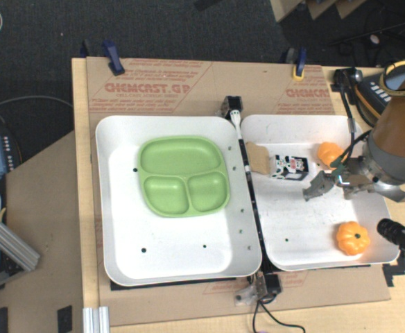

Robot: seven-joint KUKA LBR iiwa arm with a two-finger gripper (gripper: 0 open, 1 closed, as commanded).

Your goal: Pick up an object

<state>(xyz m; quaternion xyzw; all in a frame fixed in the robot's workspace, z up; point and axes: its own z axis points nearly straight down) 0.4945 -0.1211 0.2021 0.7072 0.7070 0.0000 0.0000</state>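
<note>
Down in the right bin [286, 252] lay the candidates for picking: a small orange pumpkin [352, 238] sat near the front right corner, a second orange object [329, 152] rested toward the back right, partly hidden behind the arm, and a small black-and-white printed item [290, 166] lay near the bin's back left, just beside a brown cardboard piece [259, 159] that sat close to the divide between the bins. None of these was between the fingers. The gripper [318, 188] hovered over the middle of the right bin, between the printed item and the pumpkin, pointing toward the left; whether its fingers were spread or closed could not be told from this angle. Behind it, the grey arm [397, 134] with its orange band reached in from the right.

The left bin [116, 186] held a green divided tray [184, 175], one large compartment at the back and two smaller ones at the front, lying roughly in the bin's middle. Both bins sat side by side on a brown board [154, 82] with red lettering, fastened at its far edge by a blue clamp [112, 57] and a yellow-and-blue clamp [299, 64]
</note>
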